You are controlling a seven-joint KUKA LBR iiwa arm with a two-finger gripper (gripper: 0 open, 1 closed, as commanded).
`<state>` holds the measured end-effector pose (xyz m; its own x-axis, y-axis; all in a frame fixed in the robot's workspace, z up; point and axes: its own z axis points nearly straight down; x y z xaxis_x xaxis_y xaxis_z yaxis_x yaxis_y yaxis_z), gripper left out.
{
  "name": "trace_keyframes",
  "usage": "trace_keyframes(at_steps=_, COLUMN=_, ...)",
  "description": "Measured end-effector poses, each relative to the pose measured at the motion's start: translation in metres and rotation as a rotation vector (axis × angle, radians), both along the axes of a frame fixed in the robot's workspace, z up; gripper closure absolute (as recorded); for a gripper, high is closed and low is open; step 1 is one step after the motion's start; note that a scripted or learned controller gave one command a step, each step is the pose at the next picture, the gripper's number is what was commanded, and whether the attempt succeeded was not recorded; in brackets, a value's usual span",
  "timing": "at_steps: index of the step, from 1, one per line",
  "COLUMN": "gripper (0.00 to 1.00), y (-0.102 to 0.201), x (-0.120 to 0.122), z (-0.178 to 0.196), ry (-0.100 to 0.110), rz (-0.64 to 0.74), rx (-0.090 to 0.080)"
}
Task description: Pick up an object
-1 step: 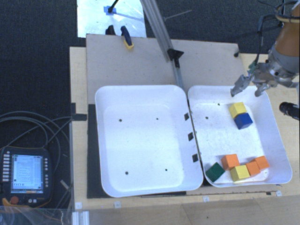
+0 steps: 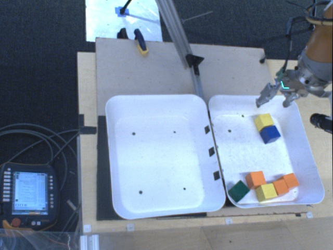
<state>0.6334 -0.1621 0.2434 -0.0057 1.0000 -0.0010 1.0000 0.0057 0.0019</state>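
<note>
Right bin: yellow block just below hand.

Two bins side by side, blocks in the right bin, pendant left of the bench

The left bin offers a broad bare floor from rim to rim. In the right bin, the middle and the near-left stretch of floor lie open, as does the far-left corner. A yellow cube and a blue cube, touching, stand by the far-right side, with the gripper hanging spread just above the far rim beside them. Along the near edge a crowd blocks the way: a green cube, two orange cubes and a second yellow cube, packed close. A slanting metal pole crosses the bench's far edge, ending between the bins.
</note>
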Motion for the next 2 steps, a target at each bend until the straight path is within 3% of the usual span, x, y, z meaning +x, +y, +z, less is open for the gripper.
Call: trace_keyframes(at_steps=2, gripper=0.00, y=-0.010, x=0.002, z=-0.104, ry=0.004, rz=-0.004, rx=0.001)
